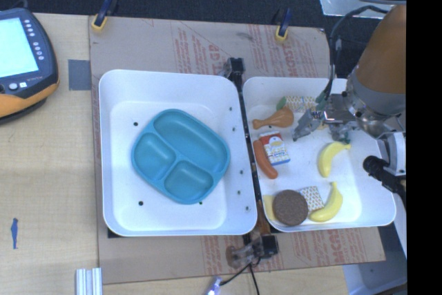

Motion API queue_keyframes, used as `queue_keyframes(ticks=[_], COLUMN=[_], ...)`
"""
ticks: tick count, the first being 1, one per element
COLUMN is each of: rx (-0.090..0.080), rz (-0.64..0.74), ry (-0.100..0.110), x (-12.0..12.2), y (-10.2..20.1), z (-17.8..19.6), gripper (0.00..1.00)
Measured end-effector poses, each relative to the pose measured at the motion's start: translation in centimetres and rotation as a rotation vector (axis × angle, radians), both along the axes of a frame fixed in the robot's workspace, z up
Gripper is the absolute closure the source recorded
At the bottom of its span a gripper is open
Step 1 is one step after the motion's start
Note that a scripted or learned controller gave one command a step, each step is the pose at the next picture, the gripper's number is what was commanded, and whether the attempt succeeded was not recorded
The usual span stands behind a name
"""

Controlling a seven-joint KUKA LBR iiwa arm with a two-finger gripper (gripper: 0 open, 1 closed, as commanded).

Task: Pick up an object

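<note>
My gripper [322, 130] hangs over the upper middle of the right bin [378, 220], open, with nothing between its spread fingers. Just left of it lie a tan drumstick [274, 121] and a checkered yellow piece [298, 103]. Below it and slightly right is a small banana [331, 156]. Further left, a red sausage [264, 158] lies beside a small white and red carton [278, 149]. Along the bin's front edge sit a brown round cookie [290, 207], a waffle-patterned piece [312, 196] and a second banana [331, 204].
The left bin [105, 148] holds a blue divided plate [181, 155]. A control pendant [21, 59] rests on the bench at far left. Clamps [102, 14] pin the cardboard sheet at the back. The arm's orange band [387, 52] rises over the right bin's far right.
</note>
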State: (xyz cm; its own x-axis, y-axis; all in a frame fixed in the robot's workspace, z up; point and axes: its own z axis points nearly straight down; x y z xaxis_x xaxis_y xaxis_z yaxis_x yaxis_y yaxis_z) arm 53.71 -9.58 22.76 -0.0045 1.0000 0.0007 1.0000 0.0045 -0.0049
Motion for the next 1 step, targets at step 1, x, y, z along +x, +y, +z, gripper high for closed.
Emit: queue_keyframes(ticks=[1], rx=[-0.003], rz=[0.001], ry=[0.001], x=[5.66], y=[-2.64], z=[-7.61], gripper=[0.00])
